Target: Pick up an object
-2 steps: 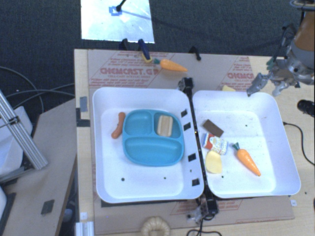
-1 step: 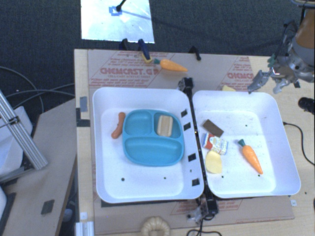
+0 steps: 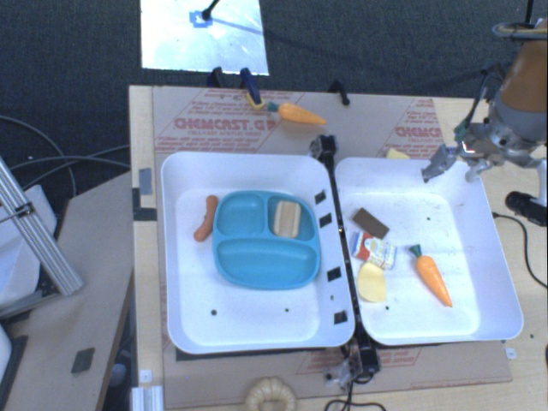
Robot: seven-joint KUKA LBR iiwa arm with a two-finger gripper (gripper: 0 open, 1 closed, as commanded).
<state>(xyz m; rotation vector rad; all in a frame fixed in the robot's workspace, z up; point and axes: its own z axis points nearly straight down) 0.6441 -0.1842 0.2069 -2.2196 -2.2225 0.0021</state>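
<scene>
My gripper hangs over the far right corner of the right bin, open, with nothing between its two fingers. Below it in that bin lie a carrot, a brown chocolate bar, a small red and white packet and a pale yellow wedge. The left bin holds a blue divided plate with a slice of bread in one compartment, and a sausage lies beside the plate.
A second carrot lies on the cardboard behind the bins, near black clips. A pale yellow piece peeks over the right bin's far rim. A black divider runs between the bins. A cable runs along the bench's right edge.
</scene>
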